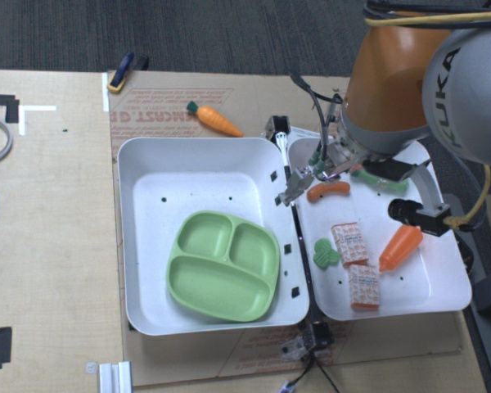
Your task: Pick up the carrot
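Arm reaching over the right bin, gripper above a sausage, its state I cannot tell, carrot lying near packets, green plate in the left bin

One fixed camera looks down on the worktop from above, at a slant rather than straight overhead. It faces toward the far edge, where a strip of dark carpet runs across the top of the frame. It stands far enough back to take in both white bins whole: the left bin lies near the middle of the frame, the right bin toward the right side. The arm enters from the right and looms large at the upper right, nearer the lens than the bins, covering the right bin's far corner.
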Robot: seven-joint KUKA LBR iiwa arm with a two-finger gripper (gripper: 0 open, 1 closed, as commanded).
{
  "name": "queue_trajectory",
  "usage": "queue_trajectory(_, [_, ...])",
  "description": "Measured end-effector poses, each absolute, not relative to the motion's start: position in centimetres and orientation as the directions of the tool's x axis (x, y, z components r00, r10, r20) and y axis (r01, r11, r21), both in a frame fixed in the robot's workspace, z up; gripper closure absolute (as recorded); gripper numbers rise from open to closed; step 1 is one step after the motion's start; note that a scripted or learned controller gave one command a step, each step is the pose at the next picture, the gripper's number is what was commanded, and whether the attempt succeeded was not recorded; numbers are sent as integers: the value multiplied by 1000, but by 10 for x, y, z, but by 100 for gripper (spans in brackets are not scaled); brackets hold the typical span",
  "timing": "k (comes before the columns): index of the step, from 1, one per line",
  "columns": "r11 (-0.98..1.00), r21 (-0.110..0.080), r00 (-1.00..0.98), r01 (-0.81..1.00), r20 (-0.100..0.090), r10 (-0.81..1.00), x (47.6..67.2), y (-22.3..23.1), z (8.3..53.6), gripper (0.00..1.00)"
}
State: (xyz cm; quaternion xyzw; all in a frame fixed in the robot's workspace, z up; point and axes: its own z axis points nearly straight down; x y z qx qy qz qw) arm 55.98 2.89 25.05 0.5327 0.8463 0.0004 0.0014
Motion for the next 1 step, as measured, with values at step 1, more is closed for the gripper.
queue_trajectory(1, [484,1,-484,875,-1,875,617,20,205,0])
